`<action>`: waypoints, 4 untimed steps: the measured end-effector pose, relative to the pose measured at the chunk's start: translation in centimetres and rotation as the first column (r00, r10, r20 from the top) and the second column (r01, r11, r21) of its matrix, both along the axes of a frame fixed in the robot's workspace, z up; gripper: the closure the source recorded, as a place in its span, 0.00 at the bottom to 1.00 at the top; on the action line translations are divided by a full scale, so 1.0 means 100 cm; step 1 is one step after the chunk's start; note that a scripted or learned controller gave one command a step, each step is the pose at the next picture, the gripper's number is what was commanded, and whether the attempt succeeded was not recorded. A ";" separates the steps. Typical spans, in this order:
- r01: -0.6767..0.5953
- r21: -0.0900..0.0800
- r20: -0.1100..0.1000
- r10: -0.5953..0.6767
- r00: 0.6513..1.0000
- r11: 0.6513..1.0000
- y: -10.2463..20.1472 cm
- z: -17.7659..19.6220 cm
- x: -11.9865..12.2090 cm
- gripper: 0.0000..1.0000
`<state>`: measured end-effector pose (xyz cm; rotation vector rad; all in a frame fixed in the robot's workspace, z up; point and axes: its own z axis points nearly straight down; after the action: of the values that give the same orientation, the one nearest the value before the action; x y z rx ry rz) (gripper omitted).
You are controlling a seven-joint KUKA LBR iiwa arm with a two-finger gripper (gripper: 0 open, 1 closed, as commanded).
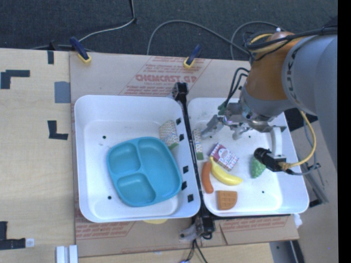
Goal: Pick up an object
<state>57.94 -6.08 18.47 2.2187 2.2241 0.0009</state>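
A: Let us go from the left. What is in the left bin (88,147)?

B: A blue tray (143,170) with three compartments lies flat there, and a small patterned packet (169,131) is just beside its upper right corner, near the wall between the bins. Something yellow shows a little under the front edge of this bin, but I cannot tell what it is.

A: And the right bin (274,201)?

B: Here are the things to choose from. An orange carrot (207,177) lies near the divider, a yellow banana (224,174) is just beside it, and a small red and white box (224,157) touches the upper part of the banana. Below them is an orange waffle piece (226,199). More to the right is a green toy (258,167).

A: Which step is it, in your opinion?

B: I judge it is the approach. Nothing is between the fingers.

A: How is the arm placed?

B: It comes in from the right, the orange band over the far part of the right bin. The gripper (226,126) hangs above the upper part of this bin; its fingers seem spread apart, one pointing toward the divider.

A: What does the next move need?

B: To choose one object, perhaps the box, come above it and go down with the fingers on both sides of it.
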 end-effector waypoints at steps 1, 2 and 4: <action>0.002 -0.001 -0.003 -0.002 1.000 1.000 0.004 0.000 -0.042 0.00; 0.002 0.000 0.002 -0.002 1.000 1.000 -0.034 -0.084 -0.032 0.00; 0.003 -0.001 -0.003 -0.003 1.000 1.000 -0.128 -0.038 -0.021 0.00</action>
<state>55.81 -18.91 14.69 2.2229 2.2224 -0.0036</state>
